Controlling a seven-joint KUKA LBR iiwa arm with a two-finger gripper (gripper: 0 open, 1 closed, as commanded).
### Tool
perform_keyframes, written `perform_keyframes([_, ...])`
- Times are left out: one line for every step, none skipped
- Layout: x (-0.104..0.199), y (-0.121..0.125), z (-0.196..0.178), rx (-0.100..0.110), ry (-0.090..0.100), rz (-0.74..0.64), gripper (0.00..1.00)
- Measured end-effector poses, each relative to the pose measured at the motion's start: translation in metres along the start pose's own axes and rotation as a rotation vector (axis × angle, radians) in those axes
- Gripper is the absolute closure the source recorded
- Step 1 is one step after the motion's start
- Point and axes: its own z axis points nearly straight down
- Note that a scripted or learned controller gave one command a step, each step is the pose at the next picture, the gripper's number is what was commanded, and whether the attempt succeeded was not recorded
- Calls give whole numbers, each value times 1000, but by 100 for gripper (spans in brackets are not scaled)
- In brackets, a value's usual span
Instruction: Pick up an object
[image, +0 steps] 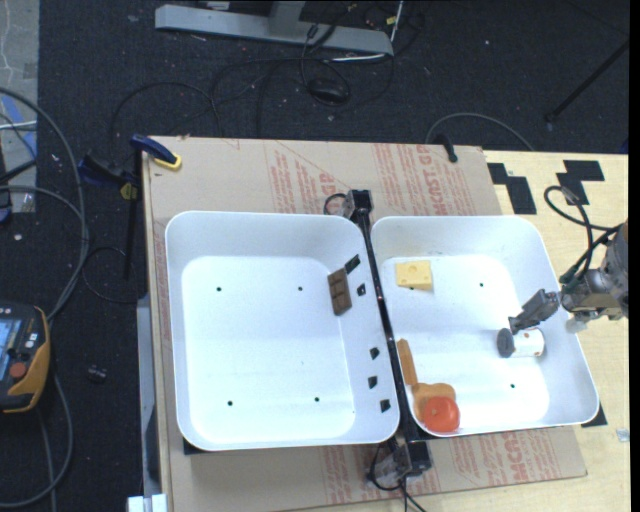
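Observation:
My gripper (533, 313) reaches in over the right side of the right bin (470, 235), low above the floor. Just below it lies a small white cylinder with a grey end (522, 343); whether they touch cannot be made out. A yellow cheese-like block (414, 274) sits at the bin's back left. An orange-red round piece with a tan handle (432, 403) rests in the front left corner. In the left bin (200, 235), a brown bar (340, 292) lies against the right wall.
The divider between the bins (378, 310) carries small black clips. Cables (585, 235) run beside the arm at the right. A yellow and blue clamp (155, 152) lies on the cardboard bench top at the back left.

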Motion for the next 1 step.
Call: perform_keyframes([0, 0, 0, 0, 0, 0, 0])
